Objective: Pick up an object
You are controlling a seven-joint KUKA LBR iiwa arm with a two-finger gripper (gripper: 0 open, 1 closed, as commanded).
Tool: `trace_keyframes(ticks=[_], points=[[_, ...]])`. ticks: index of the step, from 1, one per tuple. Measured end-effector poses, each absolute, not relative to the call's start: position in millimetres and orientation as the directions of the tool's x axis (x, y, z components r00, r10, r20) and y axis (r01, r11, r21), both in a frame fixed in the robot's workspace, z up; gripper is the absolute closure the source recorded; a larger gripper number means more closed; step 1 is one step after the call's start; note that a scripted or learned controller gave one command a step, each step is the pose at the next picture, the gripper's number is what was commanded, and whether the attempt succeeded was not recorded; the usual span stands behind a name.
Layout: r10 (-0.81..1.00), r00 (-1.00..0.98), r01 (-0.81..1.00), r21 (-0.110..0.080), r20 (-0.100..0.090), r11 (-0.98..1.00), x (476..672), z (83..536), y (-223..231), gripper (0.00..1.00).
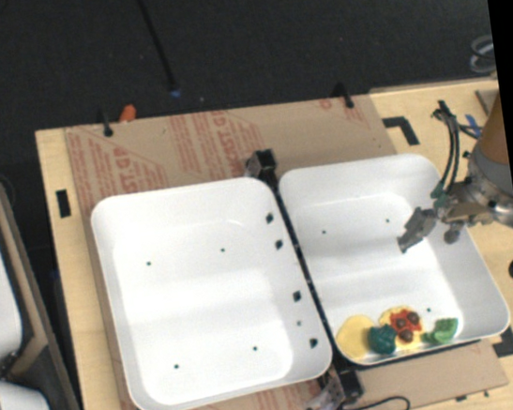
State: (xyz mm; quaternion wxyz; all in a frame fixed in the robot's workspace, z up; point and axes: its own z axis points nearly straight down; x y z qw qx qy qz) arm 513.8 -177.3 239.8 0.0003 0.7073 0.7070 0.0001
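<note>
The gripper [427, 227] is seen above the right bin [350, 196], near that bin's right wall, with the wrist entering from the right edge of the view. Two dark fingers can be made out, one reaching toward the left and a shorter one just to its right, and a gap appears between them, so they are judged to be spread; nothing is seen between them.

Below the gripper in the view, toward the near edge of the same bin, the objects are gathered in a small cluster against the front wall. A yellow flat piece [353, 334] lies furthest to the gripper's lower left; a dark teal object [382, 341] rests touching it; a red object [406, 322] with dark spots lies just beside that; a green object [442, 329] lies almost straight below the gripper. The cluster is well apart from the fingers.

Beyond the dividing rims, further to the gripper's left, the left bin [202, 292] is found.

The step in hand is judged to be the approach: nothing has yet been grasped. For the next move, the gripper would need to be carried toward the front wall, lowered over one object, and closed on it; since the pieces are crowded together, a clean pinch on a single one may be difficult.
</note>
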Motion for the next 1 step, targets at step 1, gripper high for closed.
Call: trace_keyframes(ticks=[1], points=[[1.0, -0.002, 1.0, -0.006, 0.005, 0.002, 516.9, 96.5, -225.6, 0.0]])
